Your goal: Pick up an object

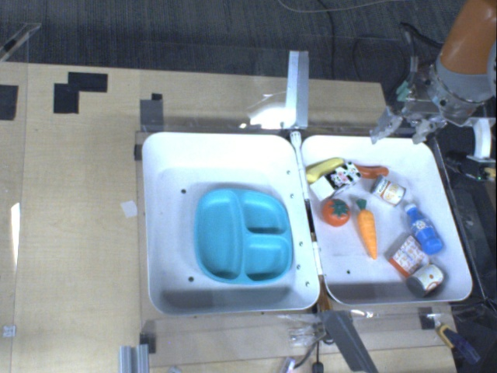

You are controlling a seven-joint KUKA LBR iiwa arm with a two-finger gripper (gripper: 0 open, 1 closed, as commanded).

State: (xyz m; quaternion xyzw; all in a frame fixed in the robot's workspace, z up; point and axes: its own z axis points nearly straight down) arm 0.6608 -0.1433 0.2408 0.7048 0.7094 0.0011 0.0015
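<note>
Left bin (167,169): blue divided plate (245,237), no pick target. Right bin (443,169): banana (322,167), tomato (336,213), carrot (366,231), blue bottle (423,230), small can (426,278) (tightly clustered). Gripper (404,123) above bin's far rim, fingers spread, empty. Risk: descent clips rim, or fingers straddle two neighbours; round items roll out of pinch.

A pale wooden worktop (70,208) is carrying two shallow white bins side by side, their inner rims touching. The left bin (167,231) is sitting near the middle of the worktop; the right bin (446,208) is lying toward its right edge. Black patches (78,90) are showing on the far left surface.
</note>
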